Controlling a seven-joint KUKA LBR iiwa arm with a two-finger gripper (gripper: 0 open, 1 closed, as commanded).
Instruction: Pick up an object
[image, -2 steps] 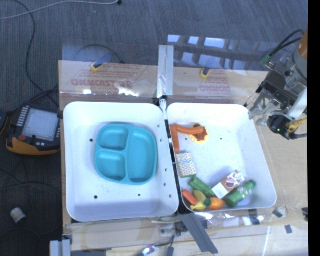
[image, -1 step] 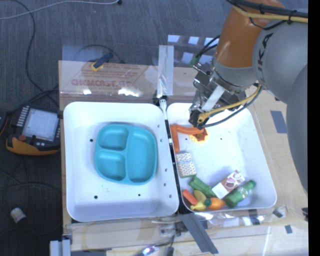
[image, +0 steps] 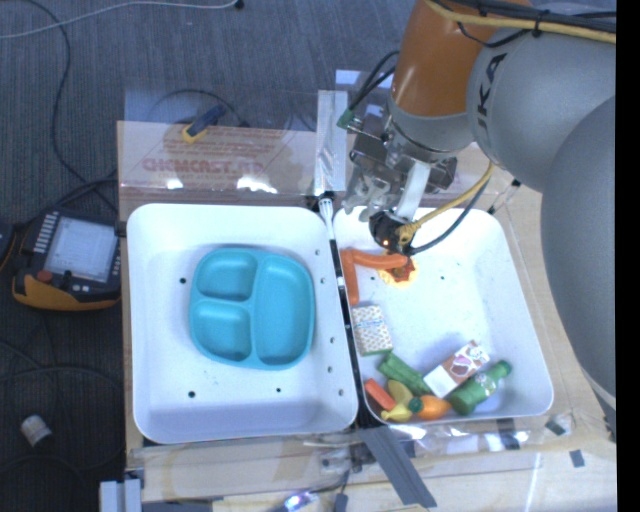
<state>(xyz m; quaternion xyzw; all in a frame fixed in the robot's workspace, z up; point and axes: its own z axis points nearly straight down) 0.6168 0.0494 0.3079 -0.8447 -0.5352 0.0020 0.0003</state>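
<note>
A: What's on the bench (image: 225, 165)?

B: Two shallow white bins, side by side, rims touching. Left bin (image: 160, 330), right bin (image: 510, 300).

A: Anything else directly on it?

B: Behind the left bin, a clear plastic sheet (image: 215, 150) w/ red lettering, lying flat, plus a small blue-and-yellow item (image: 203, 122) on top of it. Can't tell what that is.

A: And the floor?

B: Dark carpet (image: 60, 120). A handheld pendant w/ screen (image: 72, 258) lies left of the bench, cables (image: 40, 40) nearby.

floor: dk grey carpet (image: 60, 420); black cables (image: 45, 45); teach pendant (image: 70, 262) at left; bench (image: 230, 160) w/ clear sheet
</note>
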